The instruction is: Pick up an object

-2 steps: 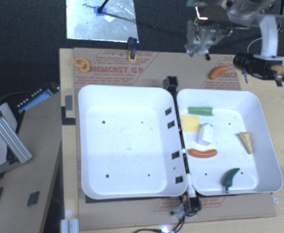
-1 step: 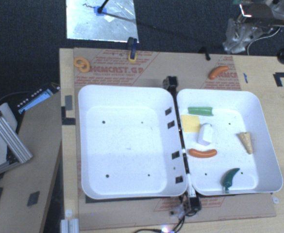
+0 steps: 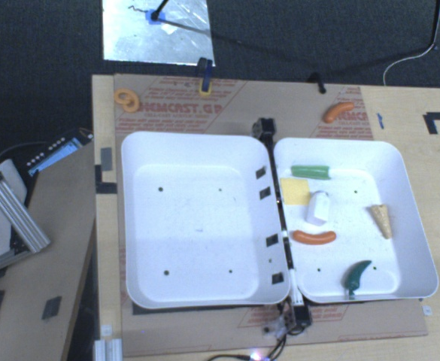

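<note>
Right bin (image 3: 411, 224), right half of frame: green cylinder (image 3: 311, 172) at top, yellow block (image 3: 295, 192) beneath it, white bottle (image 3: 318, 207) touching that block's lower right, orange sausage (image 3: 314, 237) below, tan cone (image 3: 382, 219) toward the right wall, dark green pepper (image 3: 356, 274) at bottom.

Left bin (image 3: 197, 216): bare white floor.

All candidates sit loose and mostly apart, likely scattered for unobstructed picking.

Bench (image 3: 227, 100), outside the bins: orange ring (image 3: 127, 100) upper left, second sausage (image 3: 338, 111) upper right.

Claw state: cannot tell.

The arm's pose cannot be told here, nor can the gripper's state.
</note>
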Robot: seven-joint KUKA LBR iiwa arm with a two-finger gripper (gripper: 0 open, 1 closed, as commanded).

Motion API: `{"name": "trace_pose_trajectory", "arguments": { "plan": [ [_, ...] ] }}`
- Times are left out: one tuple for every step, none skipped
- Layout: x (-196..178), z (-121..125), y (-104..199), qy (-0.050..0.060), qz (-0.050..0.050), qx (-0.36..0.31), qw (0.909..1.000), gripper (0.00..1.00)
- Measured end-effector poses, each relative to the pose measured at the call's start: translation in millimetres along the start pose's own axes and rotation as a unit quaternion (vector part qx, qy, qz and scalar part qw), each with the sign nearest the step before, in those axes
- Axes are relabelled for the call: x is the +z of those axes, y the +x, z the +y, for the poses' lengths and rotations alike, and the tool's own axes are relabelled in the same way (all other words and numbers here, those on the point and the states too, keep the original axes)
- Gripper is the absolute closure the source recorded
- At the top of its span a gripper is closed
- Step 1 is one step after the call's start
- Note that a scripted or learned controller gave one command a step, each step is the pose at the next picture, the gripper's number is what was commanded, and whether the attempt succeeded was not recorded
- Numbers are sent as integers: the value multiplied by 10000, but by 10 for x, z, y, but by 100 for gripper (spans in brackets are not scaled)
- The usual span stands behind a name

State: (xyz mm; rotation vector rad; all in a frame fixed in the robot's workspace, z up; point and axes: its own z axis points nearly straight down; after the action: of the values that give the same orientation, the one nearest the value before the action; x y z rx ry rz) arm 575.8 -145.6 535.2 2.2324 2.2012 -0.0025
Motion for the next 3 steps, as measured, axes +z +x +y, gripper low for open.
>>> {"name": "trace_pose_trajectory", "arguments": {
  "plan": [
    [11,853,-228,-14,11,-86,10000,100],
    [1,936,-611,-7,12,-67,10000,100],
    [1318,351,-97,84,56,-99,9999,100]
  ]
}}
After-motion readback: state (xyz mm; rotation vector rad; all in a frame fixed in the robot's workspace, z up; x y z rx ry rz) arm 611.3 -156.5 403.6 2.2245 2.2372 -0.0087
